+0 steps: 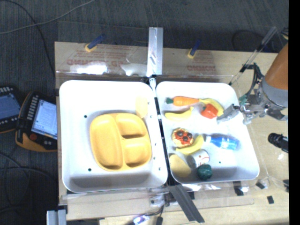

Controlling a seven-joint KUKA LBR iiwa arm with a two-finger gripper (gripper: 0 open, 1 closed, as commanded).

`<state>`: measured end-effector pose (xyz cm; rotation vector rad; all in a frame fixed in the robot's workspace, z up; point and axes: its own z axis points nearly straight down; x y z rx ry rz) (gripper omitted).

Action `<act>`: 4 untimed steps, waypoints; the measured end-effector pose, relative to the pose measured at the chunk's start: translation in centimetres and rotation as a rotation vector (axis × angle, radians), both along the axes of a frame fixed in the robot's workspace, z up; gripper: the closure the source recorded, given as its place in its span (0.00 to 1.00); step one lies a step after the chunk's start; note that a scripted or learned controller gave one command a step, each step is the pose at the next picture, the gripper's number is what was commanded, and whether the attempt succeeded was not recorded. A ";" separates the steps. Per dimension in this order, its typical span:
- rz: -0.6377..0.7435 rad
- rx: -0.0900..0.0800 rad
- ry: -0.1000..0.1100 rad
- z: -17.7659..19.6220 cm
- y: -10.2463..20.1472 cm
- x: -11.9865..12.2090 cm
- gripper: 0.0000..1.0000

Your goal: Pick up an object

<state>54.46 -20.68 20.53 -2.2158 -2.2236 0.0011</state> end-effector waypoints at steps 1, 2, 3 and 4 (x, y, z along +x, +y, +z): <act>-0.269 0.008 0.007 -7.7 -0.8 1.1 0.00; -0.178 -0.005 -0.012 -11.5 6.6 5.6 0.00; 0.033 -0.005 -0.018 -11.4 9.5 -3.5 0.00; -0.209 0.001 -0.021 -11.5 8.2 -5.4 0.00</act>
